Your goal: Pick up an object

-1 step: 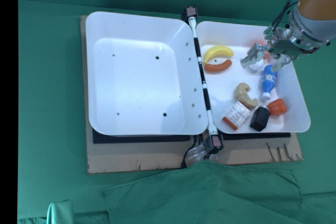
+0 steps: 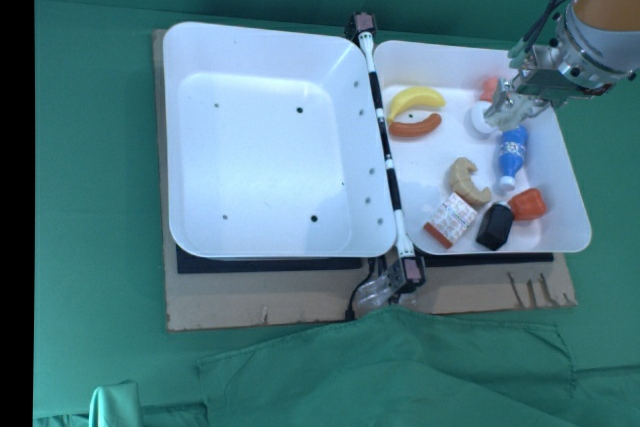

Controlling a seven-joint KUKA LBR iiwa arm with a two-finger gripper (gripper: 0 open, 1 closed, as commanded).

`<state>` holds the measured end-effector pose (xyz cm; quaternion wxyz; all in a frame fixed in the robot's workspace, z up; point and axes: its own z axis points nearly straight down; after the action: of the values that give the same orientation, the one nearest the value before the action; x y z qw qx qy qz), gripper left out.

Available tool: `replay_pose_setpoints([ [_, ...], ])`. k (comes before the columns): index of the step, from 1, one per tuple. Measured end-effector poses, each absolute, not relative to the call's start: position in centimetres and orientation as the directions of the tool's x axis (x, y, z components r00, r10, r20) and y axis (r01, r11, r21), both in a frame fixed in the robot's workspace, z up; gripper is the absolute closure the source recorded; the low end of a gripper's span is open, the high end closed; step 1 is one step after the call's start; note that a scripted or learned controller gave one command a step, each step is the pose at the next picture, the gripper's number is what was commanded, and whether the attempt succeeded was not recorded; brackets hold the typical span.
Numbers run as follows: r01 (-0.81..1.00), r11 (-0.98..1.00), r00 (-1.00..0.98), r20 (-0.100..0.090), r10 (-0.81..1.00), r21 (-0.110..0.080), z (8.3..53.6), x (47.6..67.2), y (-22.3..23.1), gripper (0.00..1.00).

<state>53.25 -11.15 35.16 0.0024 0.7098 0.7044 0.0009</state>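
Two bins sit side by side on the table (image 2: 100, 215), the left bin (image 2: 200, 55) and the right bin (image 2: 565, 225). In the right one, a banana (image 2: 416, 99) lies at the back-left, a sausage (image 2: 415, 126) just in front. The bottle (image 2: 511, 156) lies right of centre. The croissant (image 2: 466, 181), carton (image 2: 450, 219) and perhaps a pouch (image 2: 494, 227) crowd the front.

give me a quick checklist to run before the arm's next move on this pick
1. Gripper over the right bin: ok, it hangs above the bin's far right part.
2. Object under it: ok, a white round piece and the blue bottle lie just below.
3. Anything held between the fingers: cannot tell.
4. Neighbours clear of the descent: not ok, an orange item sits close beside.
5. Banana and sausage out of the way: ok, they lie apart to the view's left.
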Motion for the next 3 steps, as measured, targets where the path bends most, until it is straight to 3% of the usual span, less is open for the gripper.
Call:
replay_pose_setpoints([
  [1,1.0,-0.005,0.005,0.001,1.0,-0.009,24.9,51.1,-10.6,1.0],
  [2,1.0,-0.004,0.004,-0.001,1.0,0.002,25.4,51.3,-10.7,0.0],
  [3,1.0,-0.008,0.008,-0.003,1.0,0.005,26.5,51.3,-10.8,1.0],
])
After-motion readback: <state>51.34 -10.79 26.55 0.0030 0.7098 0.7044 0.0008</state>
